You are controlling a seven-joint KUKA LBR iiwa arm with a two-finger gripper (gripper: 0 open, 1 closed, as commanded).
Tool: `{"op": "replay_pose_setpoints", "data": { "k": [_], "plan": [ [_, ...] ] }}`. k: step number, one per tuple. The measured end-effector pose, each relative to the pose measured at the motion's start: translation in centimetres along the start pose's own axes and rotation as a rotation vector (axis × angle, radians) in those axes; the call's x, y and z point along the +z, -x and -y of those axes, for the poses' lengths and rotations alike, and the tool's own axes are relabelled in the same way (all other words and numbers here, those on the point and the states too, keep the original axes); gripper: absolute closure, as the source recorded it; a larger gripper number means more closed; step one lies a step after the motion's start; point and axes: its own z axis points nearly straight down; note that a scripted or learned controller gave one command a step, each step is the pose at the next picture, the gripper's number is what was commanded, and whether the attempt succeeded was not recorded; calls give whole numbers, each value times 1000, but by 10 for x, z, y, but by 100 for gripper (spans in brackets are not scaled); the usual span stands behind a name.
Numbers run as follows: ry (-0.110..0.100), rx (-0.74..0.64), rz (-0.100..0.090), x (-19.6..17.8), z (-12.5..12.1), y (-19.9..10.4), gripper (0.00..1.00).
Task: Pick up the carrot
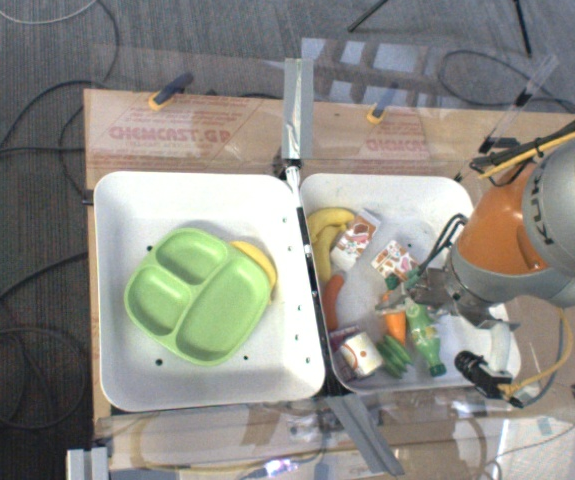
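Hovering low in the right bin [437, 190], tool [405, 296] just above the carrot [395, 325]; finger state impossible to tell. Risking a snag on the green bottle [427, 340] touching the carrot, or a slip off the tapered orange body.

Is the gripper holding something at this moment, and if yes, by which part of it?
It cannot be told. The gripper is low in the right bin, directly over the carrot, but the view does not show the carrot between its fingers.
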Motion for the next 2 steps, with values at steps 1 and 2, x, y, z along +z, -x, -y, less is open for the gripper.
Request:
{"op": "replay_pose_setpoints", "data": {
  "k": [1, 2],
  "plan": [
    [4, 427, 8, 2, -10, -20, 100],
    [-18, 563, 14, -87, 0, -62, 100]
  ]
}}
